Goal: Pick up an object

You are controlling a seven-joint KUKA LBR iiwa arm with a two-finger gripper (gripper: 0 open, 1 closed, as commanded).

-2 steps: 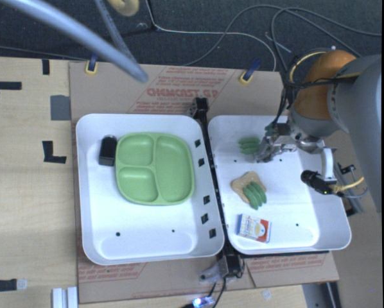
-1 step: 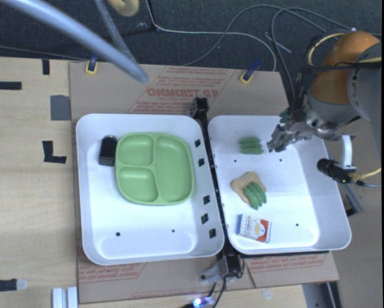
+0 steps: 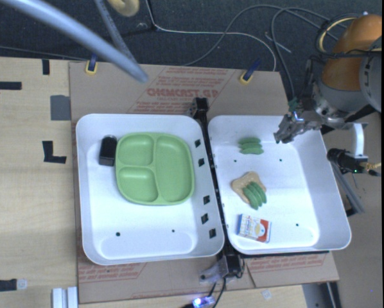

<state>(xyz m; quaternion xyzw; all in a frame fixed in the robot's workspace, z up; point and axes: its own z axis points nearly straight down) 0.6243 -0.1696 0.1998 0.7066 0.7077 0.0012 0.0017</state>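
White plastic bins sit side by side on the table [image 3: 25,172], and the end effector [image 3: 286,132] hangs over the far right part of the right bin [image 3: 307,191], near its upper rim. Honestly can't tell how its fingers are set, that bit is just a dark blur from this angle, and nothing visibly sits in it.

Looks to me like the approach step: the arm is in position above the bin but no pick has happened yet. Closest candidate is the small green ridged thing [image 3: 250,147], just to the left of the end effector and a touch nearer the camera, lying flat on the bin floor. Next move would probably be a short shift over it, then a straight drop and a squeeze across its narrow side.

Other options sit further toward the camera from the end effector: a tan and green toy piece [image 3: 251,190], lumpy and maybe awkward to grab, and beyond that a little white box with red and blue print [image 3: 253,228], lying flat.

Way off to the left, the other bin [image 3: 96,230] has a green divided plate [image 3: 155,169] with a small black block [image 3: 107,150] touching its edge.
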